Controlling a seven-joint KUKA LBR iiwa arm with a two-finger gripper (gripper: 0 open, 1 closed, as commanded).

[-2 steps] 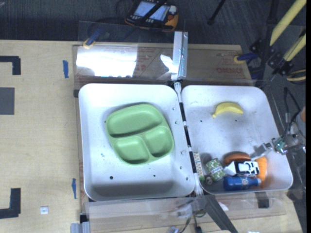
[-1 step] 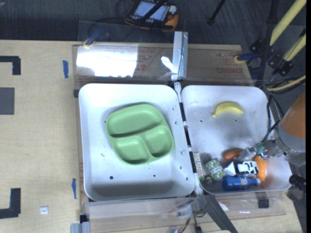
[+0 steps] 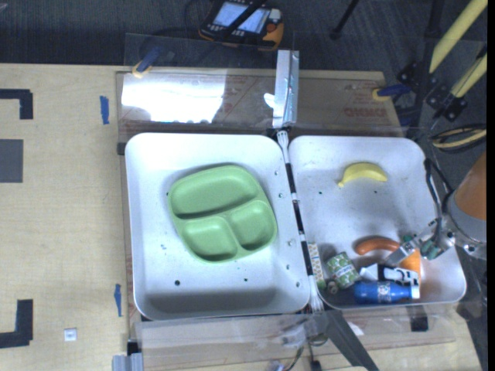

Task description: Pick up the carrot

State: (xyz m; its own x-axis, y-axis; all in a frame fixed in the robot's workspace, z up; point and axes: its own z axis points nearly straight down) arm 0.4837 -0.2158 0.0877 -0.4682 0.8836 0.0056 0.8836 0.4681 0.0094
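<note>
bench (image 3: 62, 207): light wood | blue tape (image 3: 104, 109) | floor (image 3: 93, 14): dark carpet

— Crowded down in the right bin's (image 3: 325, 157) near corner: carrot (image 3: 377, 246) hemmed by blue bottle (image 3: 381, 291), green can (image 3: 339, 267), gripper (image 3: 424, 247).
— Wide open up top, though; just a banana (image 3: 362, 174). Left bin (image 3: 147, 207) blocked by green tray (image 3: 223, 212).

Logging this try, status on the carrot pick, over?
Tool low in right bin, near corner, grip unclear. Carrot lying just left of tool, not seen held. Crowded by blue bottle, green can; banana apart.
</note>
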